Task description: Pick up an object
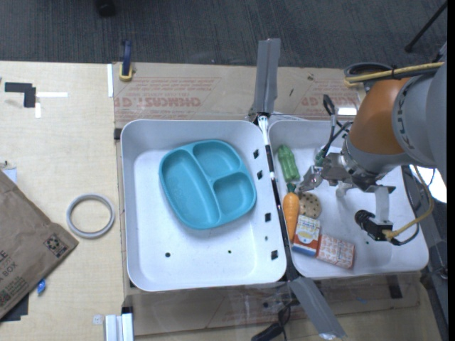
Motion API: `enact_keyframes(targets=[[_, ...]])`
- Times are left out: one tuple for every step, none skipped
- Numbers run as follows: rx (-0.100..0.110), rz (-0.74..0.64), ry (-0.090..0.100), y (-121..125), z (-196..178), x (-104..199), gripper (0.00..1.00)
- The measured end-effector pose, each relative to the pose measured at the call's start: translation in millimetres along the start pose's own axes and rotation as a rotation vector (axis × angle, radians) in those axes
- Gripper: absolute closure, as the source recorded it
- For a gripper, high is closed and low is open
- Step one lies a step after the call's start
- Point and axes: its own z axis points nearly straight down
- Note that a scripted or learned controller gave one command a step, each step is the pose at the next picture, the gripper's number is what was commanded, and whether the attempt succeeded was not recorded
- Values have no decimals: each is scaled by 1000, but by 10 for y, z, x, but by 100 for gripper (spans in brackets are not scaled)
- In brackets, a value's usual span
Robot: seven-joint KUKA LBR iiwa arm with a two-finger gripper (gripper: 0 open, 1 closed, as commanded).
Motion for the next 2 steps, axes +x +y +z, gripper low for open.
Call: enact_keyframes(targets=[[1, 114, 1, -350, 4, -33, 0], [3, 425, 1, -944, -121, -109, 0]])
